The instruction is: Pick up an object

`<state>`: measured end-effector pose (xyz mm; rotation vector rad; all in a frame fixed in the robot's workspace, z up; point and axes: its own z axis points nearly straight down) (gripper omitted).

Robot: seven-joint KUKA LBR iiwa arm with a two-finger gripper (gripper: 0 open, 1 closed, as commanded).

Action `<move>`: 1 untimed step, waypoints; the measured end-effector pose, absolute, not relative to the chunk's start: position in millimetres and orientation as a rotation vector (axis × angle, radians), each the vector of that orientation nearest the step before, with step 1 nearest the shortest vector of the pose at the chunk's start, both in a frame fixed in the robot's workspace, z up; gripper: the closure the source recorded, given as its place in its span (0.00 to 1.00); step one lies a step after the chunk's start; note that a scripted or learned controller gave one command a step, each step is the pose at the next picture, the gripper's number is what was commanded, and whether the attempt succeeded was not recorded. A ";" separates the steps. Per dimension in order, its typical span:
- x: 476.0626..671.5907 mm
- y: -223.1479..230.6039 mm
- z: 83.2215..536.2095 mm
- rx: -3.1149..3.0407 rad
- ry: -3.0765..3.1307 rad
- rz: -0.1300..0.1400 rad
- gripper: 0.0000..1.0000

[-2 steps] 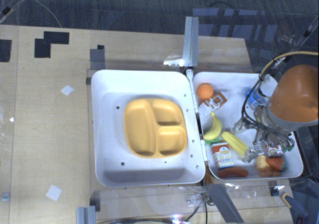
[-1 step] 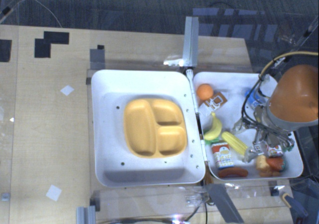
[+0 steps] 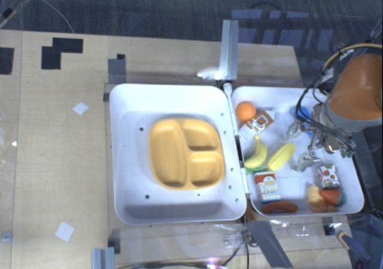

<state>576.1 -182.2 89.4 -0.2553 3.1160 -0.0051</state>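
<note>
Gripper [image 3: 304,145]: positioned low in the right bin [image 3: 359,199], reaching in from the right under the arm's orange band [image 3: 359,85]. The metal fingers [image 3: 297,128] appear spread apart, with bare white bin floor visible between them. Nothing is seen between the fingers; no object is grasped. Whether the fingertips touch the bin floor cannot be determined.

Objects relative to the gripper:
- Yellow corn cob [image 3: 281,156]: just beside the gripper on its left, lying at a slant. Nearest candidate; not in contact as far as can be seen.
- Banana [image 3: 257,153]: further left, beyond the corn cob, close to the bin's left wall.
- Orange [image 3: 245,110]: up and to the left, near the far left corner of the bin.
- Small brown-and-white carton [image 3: 261,121]: touching or just beside the orange, on the gripper's upper left.
- Red-labelled can [image 3: 267,186]: below left, lying on its side.
- Red sausage-shaped item [image 3: 279,207]: just beneath the can, against the near wall.
- Small white-and-red carton [image 3: 328,176]: below right of the gripper, near.
- Cluster of orange and red food pieces [image 3: 323,196]: just below that carton, in the near right corner.

The left bin [image 3: 128,142] holds a yellow divided tray [image 3: 184,152], well apart from the gripper.
</note>
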 end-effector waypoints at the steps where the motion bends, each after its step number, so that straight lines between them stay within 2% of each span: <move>1: 534.4 -160.3 90.3 0.088 3.124 -0.005 0.00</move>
